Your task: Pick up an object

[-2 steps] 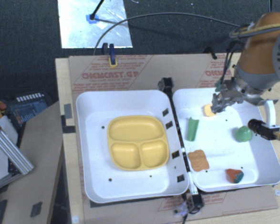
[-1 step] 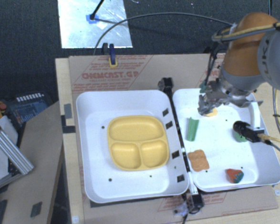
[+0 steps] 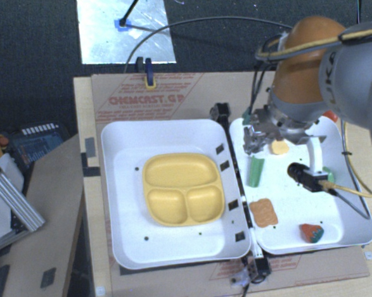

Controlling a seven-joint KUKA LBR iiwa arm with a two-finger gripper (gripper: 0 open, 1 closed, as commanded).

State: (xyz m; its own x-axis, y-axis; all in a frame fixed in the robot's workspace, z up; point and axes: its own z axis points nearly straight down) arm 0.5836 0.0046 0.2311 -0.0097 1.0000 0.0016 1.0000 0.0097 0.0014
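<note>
From the camera above the bench, my pincer (image 3: pixel 254 138) hung over the far left corner of the right bin (image 3: pixel 351 219), close to the wall it shares with the left bin (image 3: pixel 117 194). I could not tell whether it stood wide or narrow, because the metal there ran together.

The nearest candidate was the green piece (image 3: pixel 256 171). It lay flat on the bin floor, just toward the near edge from my pincer and beside the dividing wall. Its long axis ran roughly far to near, leaning a little.

A pale yellow piece (image 3: pixel 279 147) lay just to my pincer's right. The brown slice (image 3: pixel 263 212) and the red piece (image 3: pixel 311 232) lay farther toward the near edge.

I judged the green piece the likelier pick. It called for a short shift nearward, then a straight descent, gripping across its narrow width.
</note>
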